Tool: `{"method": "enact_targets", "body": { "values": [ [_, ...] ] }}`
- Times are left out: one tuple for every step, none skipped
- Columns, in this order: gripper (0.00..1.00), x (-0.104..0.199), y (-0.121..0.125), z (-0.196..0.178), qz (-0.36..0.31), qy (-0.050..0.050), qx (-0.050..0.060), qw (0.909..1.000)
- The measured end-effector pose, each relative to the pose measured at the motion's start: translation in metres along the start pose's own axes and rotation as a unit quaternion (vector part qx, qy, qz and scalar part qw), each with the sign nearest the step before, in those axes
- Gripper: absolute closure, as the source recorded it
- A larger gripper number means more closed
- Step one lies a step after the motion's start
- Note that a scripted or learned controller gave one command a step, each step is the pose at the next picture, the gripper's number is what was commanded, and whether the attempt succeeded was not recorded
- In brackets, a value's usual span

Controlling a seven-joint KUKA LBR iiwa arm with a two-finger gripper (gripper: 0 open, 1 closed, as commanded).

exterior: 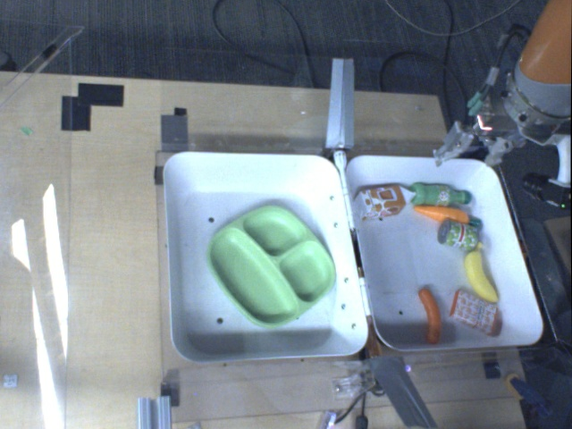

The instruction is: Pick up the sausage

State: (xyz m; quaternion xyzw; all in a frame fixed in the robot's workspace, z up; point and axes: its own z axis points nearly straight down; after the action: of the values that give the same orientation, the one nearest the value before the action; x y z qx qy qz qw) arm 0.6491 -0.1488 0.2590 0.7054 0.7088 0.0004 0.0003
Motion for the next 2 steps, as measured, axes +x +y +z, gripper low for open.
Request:
{"method": "enact_targets", "body": {
  "values": [
    [0.00, 0.002, -0.065, 0.088, -0.070, 0.000, -0.001, 0.9975],
    [0.00, 0.039, -0.113, 0.135, -0.069, 0.000, -0.001, 0.9976]
  ]
}}
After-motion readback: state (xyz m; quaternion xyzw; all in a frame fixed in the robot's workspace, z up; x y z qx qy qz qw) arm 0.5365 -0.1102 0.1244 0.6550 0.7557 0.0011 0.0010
